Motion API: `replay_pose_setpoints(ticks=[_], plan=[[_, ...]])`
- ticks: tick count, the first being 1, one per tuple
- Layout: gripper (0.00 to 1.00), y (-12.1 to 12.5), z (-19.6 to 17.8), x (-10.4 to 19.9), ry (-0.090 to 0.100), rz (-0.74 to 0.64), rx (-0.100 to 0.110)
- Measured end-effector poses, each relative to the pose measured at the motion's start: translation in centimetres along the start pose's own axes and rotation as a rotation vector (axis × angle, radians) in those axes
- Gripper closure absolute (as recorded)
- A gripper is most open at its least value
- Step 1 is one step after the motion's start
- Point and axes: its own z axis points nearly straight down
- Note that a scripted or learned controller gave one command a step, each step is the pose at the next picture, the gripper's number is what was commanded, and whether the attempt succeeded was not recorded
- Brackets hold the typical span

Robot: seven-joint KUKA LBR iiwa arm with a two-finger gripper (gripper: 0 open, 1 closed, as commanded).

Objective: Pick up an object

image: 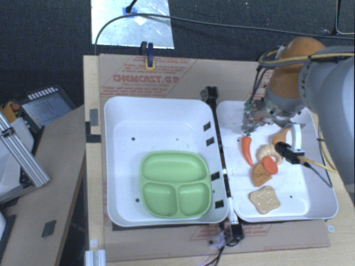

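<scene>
My gripper [249,127] hangs over the far left part of the right bin [316,204], close to the wall that it shares with the left bin [127,121], and my grey arm with its orange band reaches in above the bin's far right corner. From this slant I cannot tell whether the gripper is wide or narrow, and I see nothing held in it. Just beneath its tip, on the near side, lies a toy carrot [247,150], the closest thing to pick up; it lies lengthwise on the bin floor with its point toward the near edge, and whether its top touches me I cannot tell. To the right of the carrot a small cluster sits close together: a pale lumpy piece [266,151], a red round piece [270,164] just beside it, and a brown piece [259,174] touching the red one on its near side. An orange piece [282,136] shows partly under my wrist. Nearer the front edge, apart from the cluster, lies a slice of toast [264,199], flat on the floor. In the left bin a green divided plate [175,183] with three compartments rests in the near right part. Both bins stand on a cardboard sheet [166,76].
</scene>
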Motion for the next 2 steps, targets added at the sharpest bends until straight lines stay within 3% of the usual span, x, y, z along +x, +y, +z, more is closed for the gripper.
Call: replay_pose_setpoints(ticks=[2], plan=[[1.0, 1.1, -10.4, -1.4, -0.001, -0.002, -0.004]])
